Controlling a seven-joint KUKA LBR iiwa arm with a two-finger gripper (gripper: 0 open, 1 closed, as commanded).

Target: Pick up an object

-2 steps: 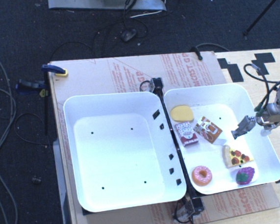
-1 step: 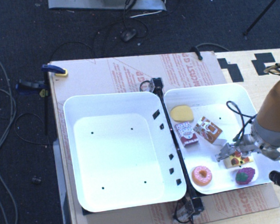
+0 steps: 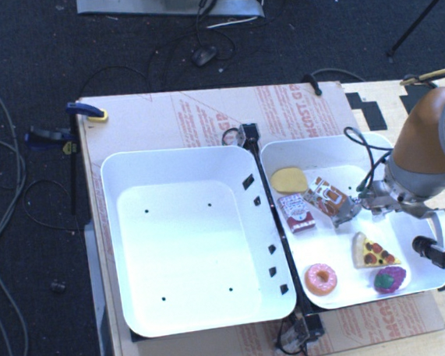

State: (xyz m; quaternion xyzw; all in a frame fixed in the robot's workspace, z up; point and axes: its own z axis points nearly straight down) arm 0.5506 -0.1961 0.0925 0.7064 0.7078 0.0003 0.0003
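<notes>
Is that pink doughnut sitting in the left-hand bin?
No, the pink doughnut lies in the right bin, near its front edge beside the pizza slice.

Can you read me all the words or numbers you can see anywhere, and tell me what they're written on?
Red printing on the brown board under the bins: big letters, but slanted and turned around, too blurred to read for sure.
Red packet in the right bin: label too small to read.
Orange-and-white packet: print too blurred to read.

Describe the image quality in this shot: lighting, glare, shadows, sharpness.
Camera view: bright even light washes out the left bin floor, with only soft shadow along its walls; the floor around the bench is dark and underexposed; the gripper and small items such as the pink donut look slightly soft.
</notes>
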